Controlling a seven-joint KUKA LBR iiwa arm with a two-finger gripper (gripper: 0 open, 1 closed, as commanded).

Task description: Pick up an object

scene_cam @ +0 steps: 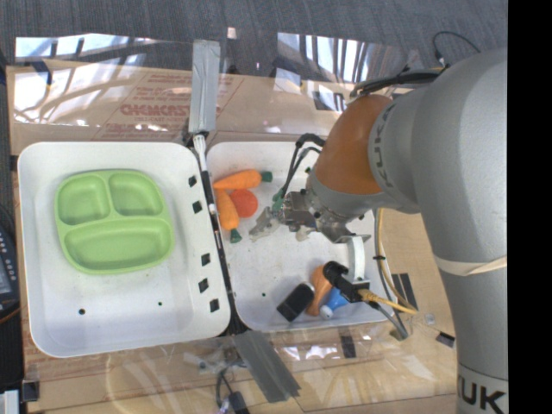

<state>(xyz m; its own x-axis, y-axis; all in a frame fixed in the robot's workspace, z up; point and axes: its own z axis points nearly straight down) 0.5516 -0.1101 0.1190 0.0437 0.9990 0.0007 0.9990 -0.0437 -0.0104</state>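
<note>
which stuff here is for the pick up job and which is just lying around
For the job:
- gripper
- carrots in the right bin
- black block
- orange and blue tool

Lying about:
- green divided plate in the left bin
- cardboard behind the bins

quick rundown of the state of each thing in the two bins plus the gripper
green divided plate: lying flat in the left bin, compartments bare
carrots: lying in a cluster at the right bin's upper left
black block: lying near the right bin's front edge
orange and blue tool: lying beside the black block
gripper: low over the right bin, nothing visible between its fingers
</note>
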